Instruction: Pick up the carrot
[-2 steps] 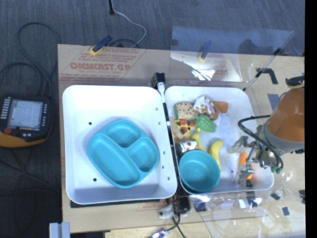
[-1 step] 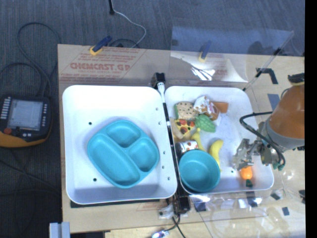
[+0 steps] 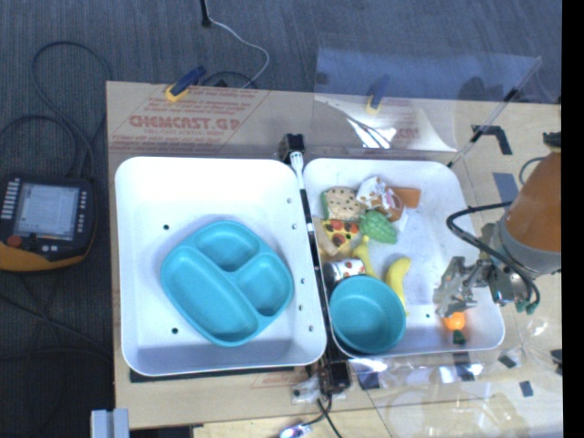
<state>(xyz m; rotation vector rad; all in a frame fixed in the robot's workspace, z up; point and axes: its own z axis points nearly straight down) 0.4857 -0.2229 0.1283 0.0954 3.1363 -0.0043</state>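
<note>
Two white bins sit side by side on my desk (image 3: 182, 121), and the arm (image 3: 538, 213) comes in from the right over the right bin (image 3: 436, 173). I see its claw (image 3: 453, 292) down near that bin's front right corner, just above the floor of the bin. The carrot (image 3: 454, 321), a small orange piece with a bit of green at its lower end, lies right under and slightly in front of the claw tips, close to the bin's front wall. From this slanted look I cannot tell whether the claw is touching the carrot, and I cannot tell whether it is released or clenched; I do not see the carrot clearly between its tips.

Elsewhere in the right bin, I make out a teal bowl (image 3: 367, 314) at the front left, with a yellow banana (image 3: 399, 276) just beside its upper right rim, well left of the claw. Behind those lies a cluster of toy foods: a cookie-like piece (image 3: 339, 203), a green leafy item (image 3: 380, 226), a pizza-like slice (image 3: 336, 235) and an orange block (image 3: 407, 196) near the back wall.

In the left bin (image 3: 146, 190) I see a teal divided plate (image 3: 227, 281), set at an angle. Off the desk on the left, a teach pendant (image 3: 44, 222) rests on the carpet.
</note>
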